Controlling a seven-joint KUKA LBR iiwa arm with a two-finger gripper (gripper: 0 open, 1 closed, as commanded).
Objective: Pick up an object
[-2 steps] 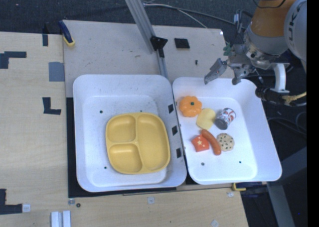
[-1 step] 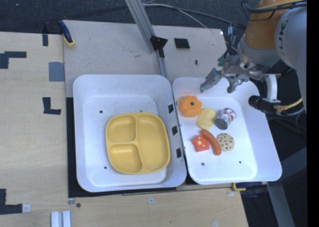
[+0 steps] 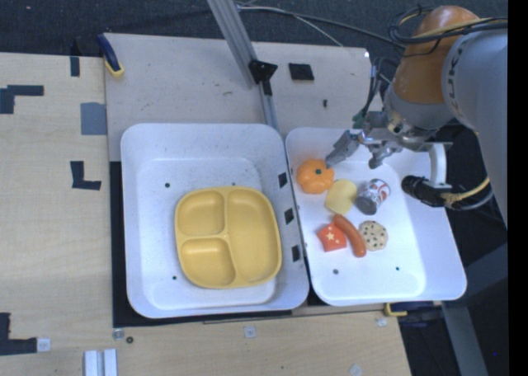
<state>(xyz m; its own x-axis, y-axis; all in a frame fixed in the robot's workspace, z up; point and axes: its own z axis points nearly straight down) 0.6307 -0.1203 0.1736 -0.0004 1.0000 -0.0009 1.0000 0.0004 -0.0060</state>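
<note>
Two smooth white bins | left bin point(image 3: 148, 201): glossy yellow three-compartment tray point(image 3: 227, 236) | right bin point(image 3: 429, 271): round orange pumpkin point(image 3: 314, 176), pale lemon point(image 3: 341, 196), sausage point(image 3: 350, 236), speckled cookie point(image 3: 373, 235) | gripper point(image 3: 359, 154) above pumpkin, metal fingers spread apart, holding nothing

The grey arm point(image 3: 483, 77) reaches in from the right side of the camera view, its thick last link crossing the upper right corner. An orange band point(image 3: 429, 57) wraps it just above the wrist, with dark cables looping over the top of that band. Below the wrist the tool point(image 3: 359, 154) points down and to the left. Its two fingers are spread apart: one finger point(image 3: 340, 150) slants out to the left, the other sits lower and nearer the wrist. Nothing lies between them.
</note>
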